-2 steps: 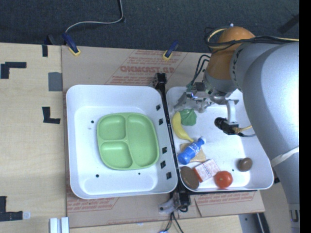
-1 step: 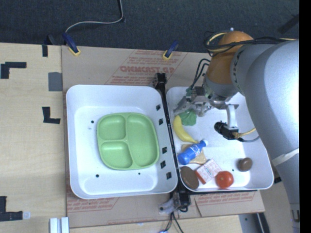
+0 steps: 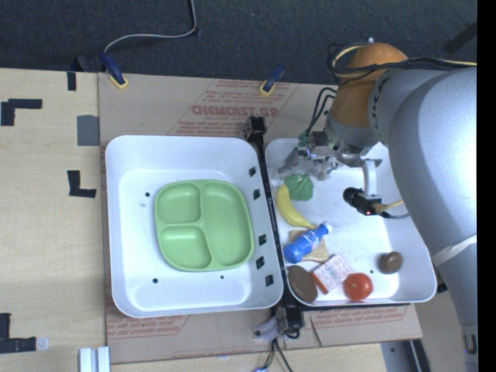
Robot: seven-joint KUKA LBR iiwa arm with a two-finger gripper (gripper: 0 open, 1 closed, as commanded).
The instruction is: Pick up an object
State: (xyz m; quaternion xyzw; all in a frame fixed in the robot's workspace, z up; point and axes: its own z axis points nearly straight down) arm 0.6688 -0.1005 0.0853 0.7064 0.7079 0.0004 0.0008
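Note:
My gripper hangs low over the far left part of the right bin. Just in front of it lies a green lumpy object, close to it or touching it; I cannot tell which. A yellow banana curves along the bin's left wall below the green object. Further forward are a blue bottle, a brown oval thing, a red and white packet, a red tomato and a small brown ball.
The left bin holds a green divided plate. A black divider separates the two bins. The grey arm covers the right bin's far right side. Cardboard lies under both bins.

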